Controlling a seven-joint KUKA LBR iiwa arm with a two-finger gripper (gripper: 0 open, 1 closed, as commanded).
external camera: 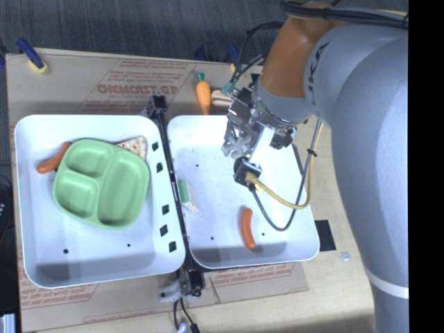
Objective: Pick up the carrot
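Note:
The carrot [202, 96], orange with a green top, lies on the cardboard just behind the right bin's [298, 245] back rim, outside both bins. My gripper [234, 146] hangs over the back part of the right bin, a short way in front of and to the right of the carrot. Nothing of the carrot is in it. The wrist and its cables hide how the gripper's tips stand.
An orange sausage [247, 228] lies at the front of the right bin, and a small green scrap [184, 190] lies near its left wall. The left bin [35, 255] holds a green divided plate [103, 182], a toast slice [136, 145] and another sausage [51, 161]. A yellow cable [281, 200] loops below the wrist.

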